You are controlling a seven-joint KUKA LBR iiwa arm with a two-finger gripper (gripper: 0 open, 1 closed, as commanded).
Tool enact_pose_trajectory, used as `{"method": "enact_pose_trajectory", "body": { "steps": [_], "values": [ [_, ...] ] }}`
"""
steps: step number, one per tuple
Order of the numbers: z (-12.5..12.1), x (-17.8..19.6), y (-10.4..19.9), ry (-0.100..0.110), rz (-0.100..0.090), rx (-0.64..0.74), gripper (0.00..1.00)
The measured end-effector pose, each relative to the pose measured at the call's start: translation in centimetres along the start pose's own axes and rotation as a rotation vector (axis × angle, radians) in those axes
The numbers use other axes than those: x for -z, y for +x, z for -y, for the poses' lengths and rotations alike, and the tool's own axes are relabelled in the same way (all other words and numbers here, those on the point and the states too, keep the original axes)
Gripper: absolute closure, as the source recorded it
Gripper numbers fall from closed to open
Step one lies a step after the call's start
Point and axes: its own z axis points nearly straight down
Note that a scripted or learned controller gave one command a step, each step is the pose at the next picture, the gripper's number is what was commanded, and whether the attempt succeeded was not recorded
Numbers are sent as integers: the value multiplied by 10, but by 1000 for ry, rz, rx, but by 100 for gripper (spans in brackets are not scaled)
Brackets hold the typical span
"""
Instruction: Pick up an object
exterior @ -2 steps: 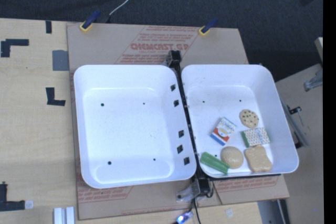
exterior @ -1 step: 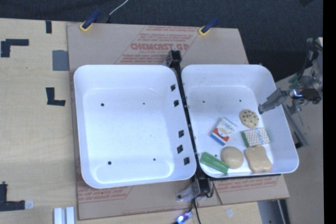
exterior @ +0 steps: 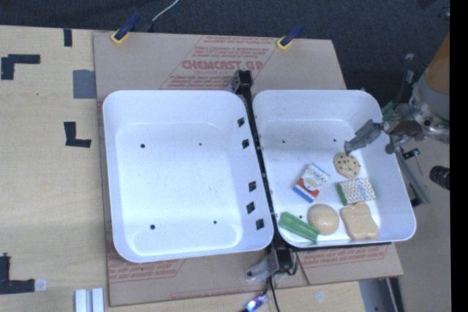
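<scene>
Cookie (exterior: 347,165) beside fingers (exterior: 361,137), near bin rim (exterior: 398,172)

You have a brown cardboard sheet (exterior: 219,62) under both bins, held by two yellow-and-blue clamps (exterior: 124,28) at its far edge. Black tape marks (exterior: 22,66) sit on your wooden bench (exterior: 44,179).

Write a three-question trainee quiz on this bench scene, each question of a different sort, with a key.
1. True or false: the cookie lies in the left bin.
2. Which is nearest the pincer? A) green item B) cookie C) toast slice
3. How many objects lie in the right bin?

Key: 1 false; 2 B; 3 six.
</scene>
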Motion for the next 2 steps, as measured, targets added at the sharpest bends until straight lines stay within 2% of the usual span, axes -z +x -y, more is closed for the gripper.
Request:
{"method": "enact_pose_trajectory", "body": {
  "steps": [1, 2],
  "values": [
    [32, -122, -31, 9, -3, -5, 0],
    [34, -147, -30, -6, 3, -1, 0]
  ]
}}
